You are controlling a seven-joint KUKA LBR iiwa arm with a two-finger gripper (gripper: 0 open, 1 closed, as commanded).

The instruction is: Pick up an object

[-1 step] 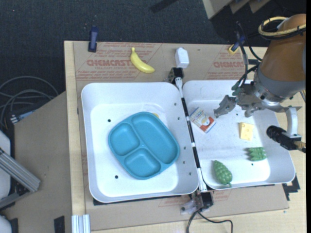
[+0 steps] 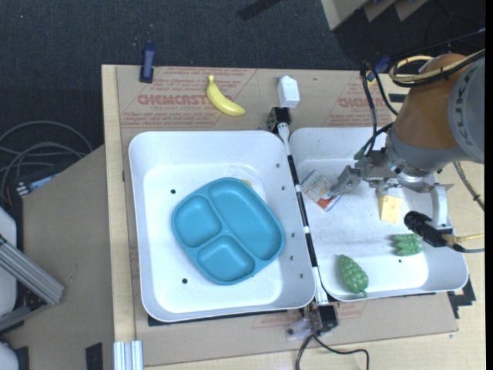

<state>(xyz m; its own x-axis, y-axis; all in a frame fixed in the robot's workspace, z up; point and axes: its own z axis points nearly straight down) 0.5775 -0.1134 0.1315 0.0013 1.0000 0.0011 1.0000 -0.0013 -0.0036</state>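
- White right bin point(image 2: 431, 280): your gripper point(image 2: 348, 179) hangs low over its far-left part, close above a small red-and-white packet point(image 2: 320, 191) by the divider.
- Jaws: two dark fingers look splayed a little apart, nothing seen between them. No grasp yet.
- Step, by my reading: the approach, before the close. The packet is the nearest candidate.
- Other pickable things in that bin: yellow block point(image 2: 390, 207) mid-bin, green toy point(image 2: 352, 274) at the near edge, smaller green piece point(image 2: 406, 243) to its right.
- Next move calls for a short drop and a close squarely over the packet; it lies flat, so you may get a thin grip or a miss.
- Left bin point(image 2: 154, 160): blue divided plate point(image 2: 226, 230), well apart from the arm.
- Surface: cardboard-topped bench point(image 2: 185, 99); banana point(image 2: 223, 99) on it beyond the bins.
- Room: dark carpet point(image 2: 77, 21), cables point(image 2: 35, 156) at left.
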